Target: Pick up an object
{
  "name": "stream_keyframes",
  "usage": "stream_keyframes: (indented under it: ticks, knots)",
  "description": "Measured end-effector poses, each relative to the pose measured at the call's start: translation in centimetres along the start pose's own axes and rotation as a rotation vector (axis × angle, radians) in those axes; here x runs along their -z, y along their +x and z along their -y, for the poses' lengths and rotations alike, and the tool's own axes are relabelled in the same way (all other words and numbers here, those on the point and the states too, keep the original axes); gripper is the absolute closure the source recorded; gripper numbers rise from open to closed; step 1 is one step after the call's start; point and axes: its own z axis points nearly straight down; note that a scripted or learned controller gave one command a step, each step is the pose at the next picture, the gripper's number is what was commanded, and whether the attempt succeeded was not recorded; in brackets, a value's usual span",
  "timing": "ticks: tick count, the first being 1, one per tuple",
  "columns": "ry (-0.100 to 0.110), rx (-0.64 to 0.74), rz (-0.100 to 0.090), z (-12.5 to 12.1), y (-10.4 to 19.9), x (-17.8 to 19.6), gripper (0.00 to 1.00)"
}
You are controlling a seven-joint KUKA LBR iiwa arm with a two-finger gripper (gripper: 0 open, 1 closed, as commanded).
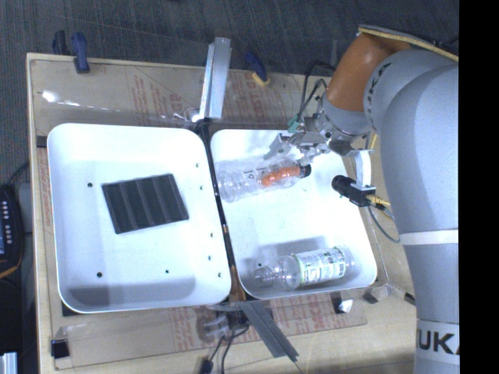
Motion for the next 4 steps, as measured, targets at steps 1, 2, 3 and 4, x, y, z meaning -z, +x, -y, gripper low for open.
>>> stream_keyframes:
  ticks: [1, 2, 3, 4]
  knots:
    - [0.002, 0.121, -0.001, -0.6, -0.2, -4.8, 0.00]
    - [-0.002, 0.017, 0.000, -0.5, -0.5, -4.7, 0.00]
    - [0.003, 0.210, -0.002, 4.9, -0.5, -4.9, 0.00]
    - [0.003, 0.303, -0.002, 9.5, 2.5, -5.0, 0.00]
